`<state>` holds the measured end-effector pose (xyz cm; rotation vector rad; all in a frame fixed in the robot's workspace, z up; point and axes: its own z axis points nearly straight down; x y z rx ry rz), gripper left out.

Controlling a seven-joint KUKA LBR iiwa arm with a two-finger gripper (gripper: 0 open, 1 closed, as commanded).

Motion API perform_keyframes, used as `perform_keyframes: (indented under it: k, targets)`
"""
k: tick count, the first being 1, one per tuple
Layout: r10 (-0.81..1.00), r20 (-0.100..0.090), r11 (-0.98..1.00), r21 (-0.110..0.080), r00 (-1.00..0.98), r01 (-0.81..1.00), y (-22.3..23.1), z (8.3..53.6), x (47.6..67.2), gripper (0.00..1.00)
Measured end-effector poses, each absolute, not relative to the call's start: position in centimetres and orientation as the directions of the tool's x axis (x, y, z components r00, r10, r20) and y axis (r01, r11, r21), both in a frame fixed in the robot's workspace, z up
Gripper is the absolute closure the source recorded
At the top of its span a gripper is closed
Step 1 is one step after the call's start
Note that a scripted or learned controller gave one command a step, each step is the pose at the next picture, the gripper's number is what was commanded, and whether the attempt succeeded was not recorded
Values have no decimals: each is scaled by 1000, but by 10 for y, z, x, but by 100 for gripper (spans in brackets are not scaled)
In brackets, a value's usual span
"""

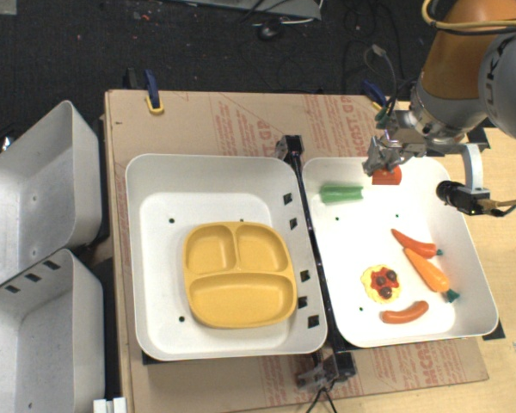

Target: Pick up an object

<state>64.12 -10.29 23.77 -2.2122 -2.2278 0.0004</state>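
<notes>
My gripper hangs over the far edge of the right bin. A small red-orange object shows directly beneath it, partly covered by it, and I cannot tell whether it is gripped. Just left of it lies a green bar-shaped piece. Toward the near side of the same bin are a red pepper, an orange carrot, a small yellow pizza piece with red dots and a reddish sausage.
The left bin holds a yellow divided plate. Two spare white bins lean off the bench at the left. A black cable and fitting hang by the right bin's far right rim.
</notes>
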Motion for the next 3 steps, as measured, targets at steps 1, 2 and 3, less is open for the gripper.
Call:
perform_keyframes:
  k: [1,2,3]
  targets:
    - [1000,1,6,-1,-6,1000,-48,245,639,100]
    - [1000,1,8,-1,-8,1000,15,241,637,100]
    - [1000,1,8,-2,-8,1000,74,229,639,100]
